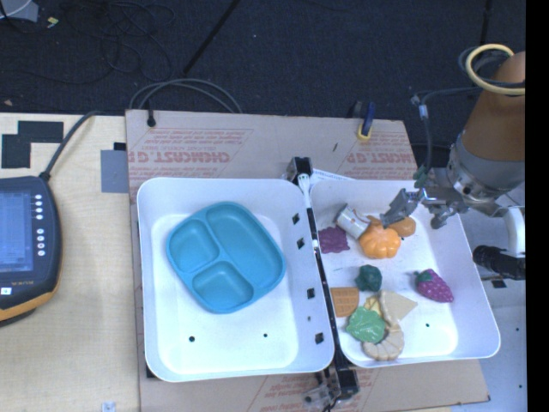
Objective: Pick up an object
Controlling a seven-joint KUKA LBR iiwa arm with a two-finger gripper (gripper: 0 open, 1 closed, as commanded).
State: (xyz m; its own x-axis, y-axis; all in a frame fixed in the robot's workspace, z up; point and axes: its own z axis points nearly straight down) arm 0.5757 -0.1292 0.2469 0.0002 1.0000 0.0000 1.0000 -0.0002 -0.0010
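Orange toy fruit lies unlifted near the right bin's far edge; the claw hovers just beside it, fingers apart, nothing held. Grasp and lift remain.

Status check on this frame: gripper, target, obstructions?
Gripper low over right bin, beside orange toy; nothing seen between fingers. Orange toy in bin, not lifted. Grey cylinder and purple piece crowd it.
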